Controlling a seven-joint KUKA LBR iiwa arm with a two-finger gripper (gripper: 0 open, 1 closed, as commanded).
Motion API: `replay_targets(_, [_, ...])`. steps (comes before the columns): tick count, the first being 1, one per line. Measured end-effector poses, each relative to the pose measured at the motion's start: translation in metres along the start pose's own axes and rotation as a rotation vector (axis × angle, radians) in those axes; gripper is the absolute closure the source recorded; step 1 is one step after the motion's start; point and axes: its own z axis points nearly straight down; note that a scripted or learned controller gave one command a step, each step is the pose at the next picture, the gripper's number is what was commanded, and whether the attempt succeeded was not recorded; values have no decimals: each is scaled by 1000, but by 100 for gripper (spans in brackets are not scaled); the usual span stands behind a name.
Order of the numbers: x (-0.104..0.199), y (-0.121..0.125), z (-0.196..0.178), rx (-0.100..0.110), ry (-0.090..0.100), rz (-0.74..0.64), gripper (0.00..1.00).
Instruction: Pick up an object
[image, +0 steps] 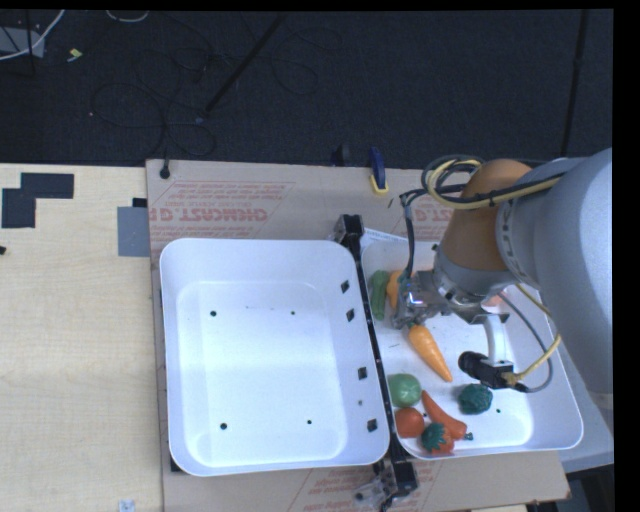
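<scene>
The main risk, as I judge it, is a miss or a glancing contact: the gripper (410, 305) sits low in the right-hand shallow white plastic bin (560, 425), crowded against that bin's left wall, where several small toy foods lie close together, so a closing move could pinch two at once, nudge one aside, or catch the bin wall or the black clips along the divider (365, 340) between the bins. The long orange plastic carrot (429, 350) lies just below and right of the gripper, its thick end apparently touching or nearly touching the tool, and its tapered, smooth shape looks likely to squirt out if squeezed off-centre. A green rounded toy vegetable (379, 292) and a small orange piece (393, 288) sit just left of the gripper, against the wall; which of these is the target I cannot tell. Further down lie a round green ball-like piece (405, 388), a red toy pepper or chilli (444, 418), a red piece topped with dark green leaves (432, 437), and a dark teal lumpy piece (476, 399). The grey arm with its orange band (490, 215) reaches in from the right and bends down steeply over the bin, cables looping round the wrist. The metal tool end is too small and cluttered to read whether it is parted or closed, and nothing can be seen held in it. The left-hand white bin (180, 300) has nothing in it.
</scene>
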Motion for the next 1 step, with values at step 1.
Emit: replay_targets(1, [-1,11,0,2,1,-2,100])
